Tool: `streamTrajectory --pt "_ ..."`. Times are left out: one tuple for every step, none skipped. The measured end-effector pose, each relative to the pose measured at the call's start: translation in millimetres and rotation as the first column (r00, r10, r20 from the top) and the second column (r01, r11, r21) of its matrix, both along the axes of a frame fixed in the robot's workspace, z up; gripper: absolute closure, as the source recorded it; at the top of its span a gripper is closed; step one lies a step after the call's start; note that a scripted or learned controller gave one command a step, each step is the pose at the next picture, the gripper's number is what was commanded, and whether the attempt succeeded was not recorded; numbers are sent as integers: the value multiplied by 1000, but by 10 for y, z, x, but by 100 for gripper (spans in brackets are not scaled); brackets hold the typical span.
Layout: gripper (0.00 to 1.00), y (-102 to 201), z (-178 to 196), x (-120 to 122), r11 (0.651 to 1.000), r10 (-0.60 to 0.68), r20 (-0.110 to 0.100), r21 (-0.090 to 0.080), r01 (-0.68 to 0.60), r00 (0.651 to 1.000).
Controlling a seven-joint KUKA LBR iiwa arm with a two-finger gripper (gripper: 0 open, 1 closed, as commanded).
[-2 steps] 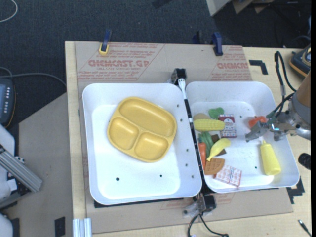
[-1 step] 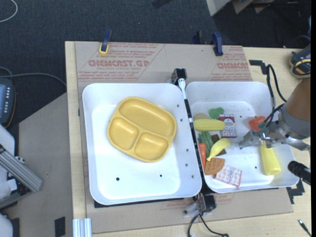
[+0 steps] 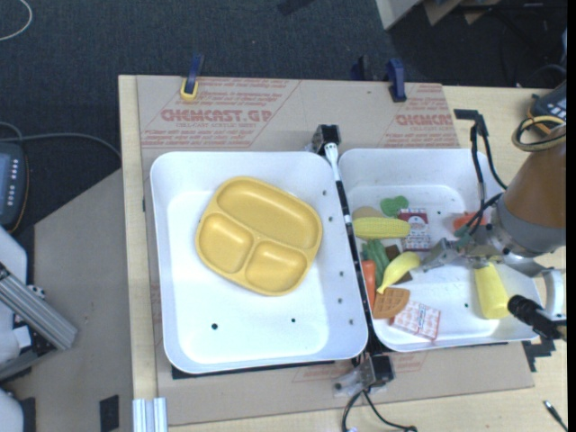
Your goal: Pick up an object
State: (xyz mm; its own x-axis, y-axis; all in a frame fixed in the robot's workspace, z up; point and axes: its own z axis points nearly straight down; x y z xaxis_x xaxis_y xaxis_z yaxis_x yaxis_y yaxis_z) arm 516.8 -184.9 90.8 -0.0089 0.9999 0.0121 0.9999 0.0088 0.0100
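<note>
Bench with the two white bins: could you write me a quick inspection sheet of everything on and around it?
Surface: brown board printed with red lettering, bearing the left bin and the right bin side by side.
Job's things: in the right bin, corn cob, banana, yellow block, green piece, carrot, small printed packets.
Clutter: yellow divided plate in the left bin.
Gripper: gripper low over the right bin, beside the banana; finger state unclear.
Cables: black cable along the right bin; white cable on the floor.
Surroundings: dark carpet; yellow clamp and blue clamp on the far edge.
</note>
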Motion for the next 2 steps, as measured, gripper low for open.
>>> streamTrajectory --pt "100 -50 55 -43 1000 -6 -6 -10 6 1000" --pt "100 -116 668 -5 1000 -8 -4 -16 8 1000"
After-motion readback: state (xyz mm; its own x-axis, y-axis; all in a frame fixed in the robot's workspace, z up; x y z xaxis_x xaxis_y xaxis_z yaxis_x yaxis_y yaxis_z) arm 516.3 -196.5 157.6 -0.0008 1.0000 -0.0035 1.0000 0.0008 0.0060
